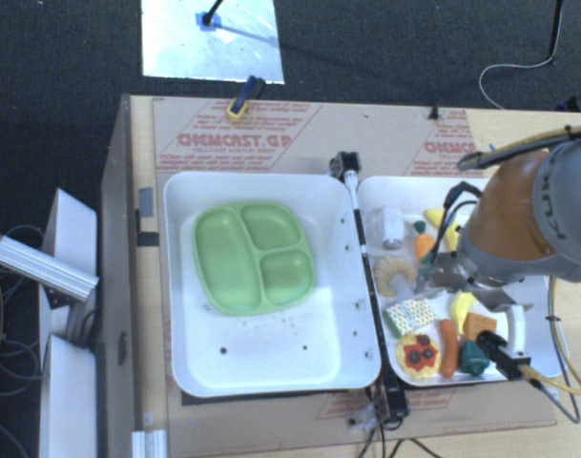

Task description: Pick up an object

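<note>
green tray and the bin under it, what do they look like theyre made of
The green tray looks like molded plastic, hedged: uniform pale green, rounded corners, three pressed compartments, a soft matte sheen. The left bin also looks like plastic or possibly enameled metal: smooth white, slightly glossy floor with rounded raised walls and a few dark specks on it. The look alone cannot settle it.

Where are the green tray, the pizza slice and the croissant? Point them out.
green tray [252, 256]: camera view, its divider ridge.
pizza slice [420, 353]: camera view, its topped face.
croissant [396, 273]: camera view, its curved back.
</note>
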`<state>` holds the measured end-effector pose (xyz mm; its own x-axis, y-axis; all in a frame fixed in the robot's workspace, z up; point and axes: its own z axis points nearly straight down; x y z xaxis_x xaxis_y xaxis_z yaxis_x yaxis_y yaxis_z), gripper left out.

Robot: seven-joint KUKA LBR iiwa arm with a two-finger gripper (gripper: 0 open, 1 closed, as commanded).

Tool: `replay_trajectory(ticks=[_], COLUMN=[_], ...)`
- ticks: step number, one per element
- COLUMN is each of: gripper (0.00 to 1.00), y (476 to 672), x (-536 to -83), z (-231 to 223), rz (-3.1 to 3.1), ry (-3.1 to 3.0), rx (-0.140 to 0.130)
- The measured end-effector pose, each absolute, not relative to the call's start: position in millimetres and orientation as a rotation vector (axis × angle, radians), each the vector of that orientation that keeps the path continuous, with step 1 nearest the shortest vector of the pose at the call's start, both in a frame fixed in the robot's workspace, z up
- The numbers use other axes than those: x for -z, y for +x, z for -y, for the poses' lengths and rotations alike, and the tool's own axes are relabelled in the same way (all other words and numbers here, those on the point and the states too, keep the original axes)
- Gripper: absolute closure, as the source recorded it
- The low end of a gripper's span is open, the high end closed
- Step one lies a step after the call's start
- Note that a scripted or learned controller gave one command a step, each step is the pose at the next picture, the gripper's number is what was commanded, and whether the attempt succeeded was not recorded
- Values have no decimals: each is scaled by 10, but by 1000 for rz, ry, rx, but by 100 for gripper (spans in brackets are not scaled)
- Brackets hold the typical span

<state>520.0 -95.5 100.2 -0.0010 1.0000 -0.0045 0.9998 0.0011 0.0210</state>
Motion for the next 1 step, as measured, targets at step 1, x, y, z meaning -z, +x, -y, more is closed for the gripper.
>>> replay_trajectory(ticks=[1], gripper=[0], y=[5194], x=[-995], z=[954], rz=[-2211], ry=[2208], rx=[-16])
